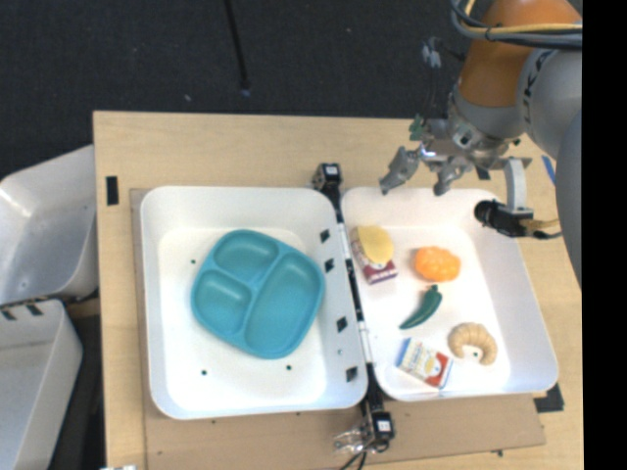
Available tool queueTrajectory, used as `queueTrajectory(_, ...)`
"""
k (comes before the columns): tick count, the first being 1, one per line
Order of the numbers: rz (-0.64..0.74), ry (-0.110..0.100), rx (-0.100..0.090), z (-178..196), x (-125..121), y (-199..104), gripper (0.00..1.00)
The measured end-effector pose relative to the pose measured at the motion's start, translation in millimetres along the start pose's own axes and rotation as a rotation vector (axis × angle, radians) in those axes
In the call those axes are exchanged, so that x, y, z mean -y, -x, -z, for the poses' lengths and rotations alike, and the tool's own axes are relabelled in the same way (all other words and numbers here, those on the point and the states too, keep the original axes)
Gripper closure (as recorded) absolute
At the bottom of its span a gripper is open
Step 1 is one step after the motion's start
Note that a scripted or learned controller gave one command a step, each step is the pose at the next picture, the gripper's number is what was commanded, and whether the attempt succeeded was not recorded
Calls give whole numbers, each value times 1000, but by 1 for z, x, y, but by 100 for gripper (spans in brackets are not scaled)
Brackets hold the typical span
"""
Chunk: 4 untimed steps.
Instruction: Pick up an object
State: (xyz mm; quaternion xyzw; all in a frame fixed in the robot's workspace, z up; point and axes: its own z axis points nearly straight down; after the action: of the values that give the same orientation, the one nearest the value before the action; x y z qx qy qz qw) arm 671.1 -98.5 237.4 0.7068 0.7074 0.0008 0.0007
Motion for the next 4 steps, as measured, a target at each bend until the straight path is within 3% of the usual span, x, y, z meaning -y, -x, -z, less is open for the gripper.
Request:
queueTrajectory(3, -5, -4, 2, -138, 7, -1, 0)
queueTrajectory(4, -7, 2, 2, -125, 6, 0, 100)
